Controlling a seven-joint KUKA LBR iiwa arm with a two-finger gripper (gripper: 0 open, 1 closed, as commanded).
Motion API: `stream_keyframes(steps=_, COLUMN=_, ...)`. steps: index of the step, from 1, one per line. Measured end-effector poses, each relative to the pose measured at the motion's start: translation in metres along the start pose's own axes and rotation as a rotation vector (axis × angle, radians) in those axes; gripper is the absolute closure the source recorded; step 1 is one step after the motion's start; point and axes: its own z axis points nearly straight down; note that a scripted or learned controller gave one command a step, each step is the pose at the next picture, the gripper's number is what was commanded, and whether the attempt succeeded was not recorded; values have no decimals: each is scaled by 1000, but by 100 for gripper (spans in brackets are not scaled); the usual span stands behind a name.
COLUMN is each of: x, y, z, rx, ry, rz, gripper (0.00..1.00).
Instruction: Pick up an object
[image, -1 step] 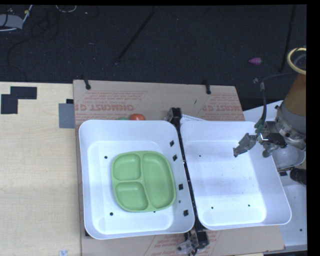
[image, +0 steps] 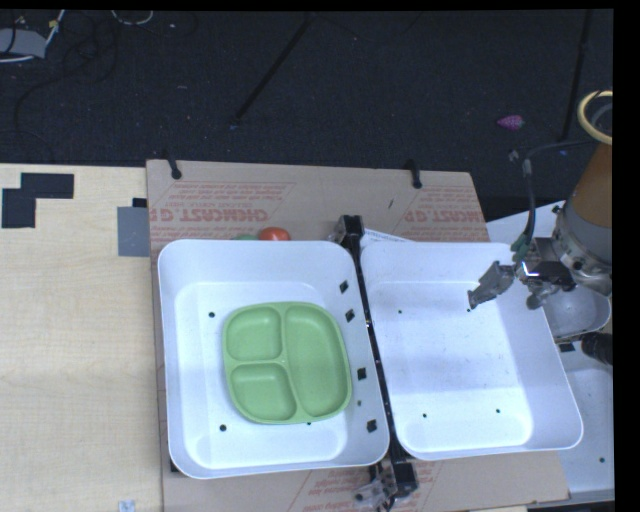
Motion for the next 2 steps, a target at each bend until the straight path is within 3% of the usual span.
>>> stream_keyframes(steps=2, x=0, y=-6, z=89, rx=7, ry=2, rz=1, gripper=0)
